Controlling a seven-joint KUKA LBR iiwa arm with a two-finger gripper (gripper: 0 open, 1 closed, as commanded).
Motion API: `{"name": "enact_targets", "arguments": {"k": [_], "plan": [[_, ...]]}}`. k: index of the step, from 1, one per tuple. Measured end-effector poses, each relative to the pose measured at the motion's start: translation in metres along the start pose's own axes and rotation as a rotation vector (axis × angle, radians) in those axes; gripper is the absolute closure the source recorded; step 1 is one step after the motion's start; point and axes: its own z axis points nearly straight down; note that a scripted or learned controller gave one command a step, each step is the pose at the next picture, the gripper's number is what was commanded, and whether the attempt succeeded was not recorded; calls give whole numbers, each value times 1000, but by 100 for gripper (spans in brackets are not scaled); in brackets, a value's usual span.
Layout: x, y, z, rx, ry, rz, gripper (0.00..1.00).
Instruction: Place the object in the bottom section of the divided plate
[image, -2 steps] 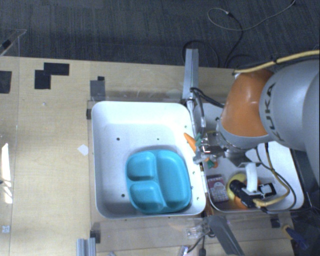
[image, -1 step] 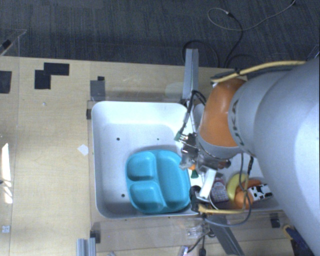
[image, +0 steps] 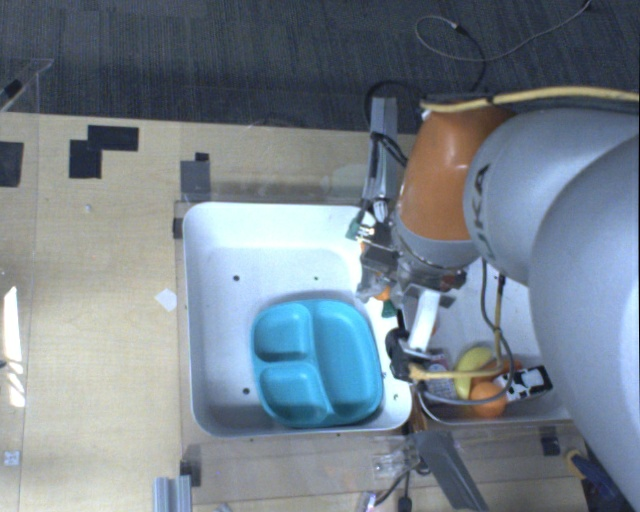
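Bins sit side by side on the wood bench (image: 100, 330), seen from the one camera up above. The left bin (image: 240, 260) is white and holds a blue plate (image: 318, 362). The plate lies flat in the near right part of that bin, close to the wall next to the other bin. It has three parts: two small ones on the left, one above the other, and one big one on the right.

The right bin (image: 452, 417) is mostly hidden under the big grey arm (image: 570, 250). In the bit that shows lie a yellow thing (image: 472, 362) and an orange round thing (image: 487, 397), touching each other. A small black and white thing (image: 531, 380) lies just beside them. None of these is on the plate.

The gripper (image: 400, 285) hangs under the orange band, over the edge where the two bins meet. I cannot tell if it is wide or narrow, or if it holds anything.
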Motion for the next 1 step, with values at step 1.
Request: {"name": "enact_targets", "arguments": {"k": [1], "plan": [[61,55,-11,0,0,-57,100]]}}
